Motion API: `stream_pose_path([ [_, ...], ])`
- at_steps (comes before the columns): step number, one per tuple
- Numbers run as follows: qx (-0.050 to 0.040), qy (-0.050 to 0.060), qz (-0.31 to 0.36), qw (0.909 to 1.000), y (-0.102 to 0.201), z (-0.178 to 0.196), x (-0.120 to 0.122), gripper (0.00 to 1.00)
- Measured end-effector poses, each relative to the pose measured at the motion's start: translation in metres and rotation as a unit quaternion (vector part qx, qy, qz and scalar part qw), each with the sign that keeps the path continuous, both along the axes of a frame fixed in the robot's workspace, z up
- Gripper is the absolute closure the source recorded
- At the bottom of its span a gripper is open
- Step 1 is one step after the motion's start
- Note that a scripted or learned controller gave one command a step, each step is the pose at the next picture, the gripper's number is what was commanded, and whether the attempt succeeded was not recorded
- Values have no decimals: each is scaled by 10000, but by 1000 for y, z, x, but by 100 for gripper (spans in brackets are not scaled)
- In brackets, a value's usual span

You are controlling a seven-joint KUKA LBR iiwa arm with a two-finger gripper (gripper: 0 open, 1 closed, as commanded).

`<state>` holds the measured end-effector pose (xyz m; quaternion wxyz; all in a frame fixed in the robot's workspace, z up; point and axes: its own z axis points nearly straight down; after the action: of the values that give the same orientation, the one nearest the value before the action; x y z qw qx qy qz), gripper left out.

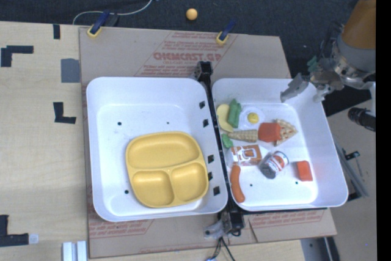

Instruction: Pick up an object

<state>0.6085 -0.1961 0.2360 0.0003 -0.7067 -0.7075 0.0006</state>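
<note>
While end effector (297, 88) hovers over right bin's (327, 150) rim, can (273, 164) lies inside.

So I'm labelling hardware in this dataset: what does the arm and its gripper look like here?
The arm is grey with a broad orange band above the wrist. Below the band sits a lighter grey, metallic-looking wrist section, and a grey gripper sticks out from it over the upper right rim of the right bin. The gripper's details are blurred, and I can make out no markings.

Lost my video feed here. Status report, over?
Gripper over right bin's top right corner, nothing between its fingers. Toys untouched in that bin: can, orange block, hotdog. Path clear.
</note>
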Motion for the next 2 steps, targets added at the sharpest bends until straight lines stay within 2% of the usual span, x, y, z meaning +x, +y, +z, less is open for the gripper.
stream_pose_path([
  [1,35,75,8,10000,59,-118,-55,0],
  [2,3,-23,16,10000,73,-153,-4,0],
])
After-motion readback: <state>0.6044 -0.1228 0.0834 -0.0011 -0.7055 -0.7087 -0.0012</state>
